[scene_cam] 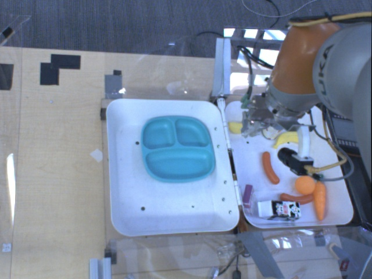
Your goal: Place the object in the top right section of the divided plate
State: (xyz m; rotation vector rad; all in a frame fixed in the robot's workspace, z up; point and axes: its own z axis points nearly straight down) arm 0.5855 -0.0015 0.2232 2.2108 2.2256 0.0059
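Here the left bin [122,214] holds a blue divided plate [177,148], the right bin [343,211] toy food; tool [256,124] state unclear.

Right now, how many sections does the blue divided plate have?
3. The plate in the left bin has two small sections at the top, side by side, and one wide section across the bottom.

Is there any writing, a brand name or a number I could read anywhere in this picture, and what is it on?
No text here can be read.
Small box in the right bin: dark print on white, too small and blurred to read.
Black shapes on the bench: plain patches, no letters.
Blue divided plate: no markings.
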